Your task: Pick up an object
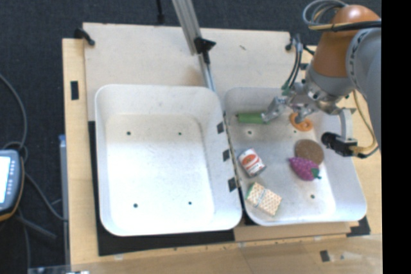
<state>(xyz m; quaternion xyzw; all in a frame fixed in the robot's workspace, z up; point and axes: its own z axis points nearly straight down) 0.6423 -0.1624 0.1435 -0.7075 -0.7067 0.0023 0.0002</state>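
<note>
Reaching in from the right, the gripper (280, 106) hovered over the right bin (340, 202) at a green object's (249, 117) end; whether its grip was closed could not be told, apparently touching it

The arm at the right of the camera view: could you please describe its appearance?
The arm is grey with an orange band above the wrist. Thin cables loop over its top and run down beside it. Its pincer is small, metallic and grey.
</note>
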